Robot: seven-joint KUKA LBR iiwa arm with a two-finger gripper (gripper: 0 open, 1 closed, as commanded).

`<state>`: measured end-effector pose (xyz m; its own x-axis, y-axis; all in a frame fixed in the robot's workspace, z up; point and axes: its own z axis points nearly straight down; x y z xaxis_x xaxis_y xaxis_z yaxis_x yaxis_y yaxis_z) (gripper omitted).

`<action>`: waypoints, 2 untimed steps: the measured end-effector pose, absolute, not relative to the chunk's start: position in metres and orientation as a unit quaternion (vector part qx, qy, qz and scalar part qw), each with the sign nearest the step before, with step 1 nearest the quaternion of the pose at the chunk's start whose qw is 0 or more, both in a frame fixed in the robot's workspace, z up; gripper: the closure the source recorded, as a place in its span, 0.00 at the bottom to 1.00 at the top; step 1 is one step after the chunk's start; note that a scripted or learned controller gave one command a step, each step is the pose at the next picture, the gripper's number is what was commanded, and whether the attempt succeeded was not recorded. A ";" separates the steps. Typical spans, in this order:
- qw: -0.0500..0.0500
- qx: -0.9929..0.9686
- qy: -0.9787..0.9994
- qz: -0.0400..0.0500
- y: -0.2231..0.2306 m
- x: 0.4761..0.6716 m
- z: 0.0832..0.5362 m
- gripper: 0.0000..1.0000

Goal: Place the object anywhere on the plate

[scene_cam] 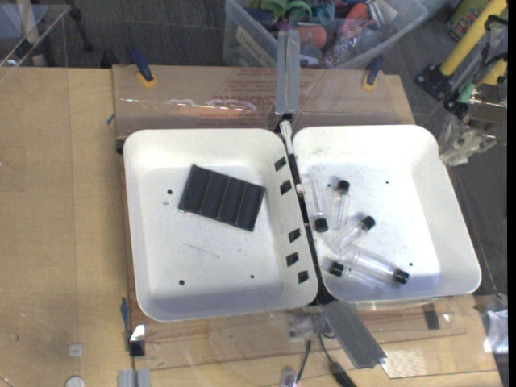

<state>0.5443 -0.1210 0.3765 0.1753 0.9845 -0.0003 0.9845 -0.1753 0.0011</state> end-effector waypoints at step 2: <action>0.002 0.766 0.642 0.001 -0.121 0.545 0.387 1.00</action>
<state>0.5452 -0.1210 0.3866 0.1747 0.9846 -0.0010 0.9846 -0.1747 0.0034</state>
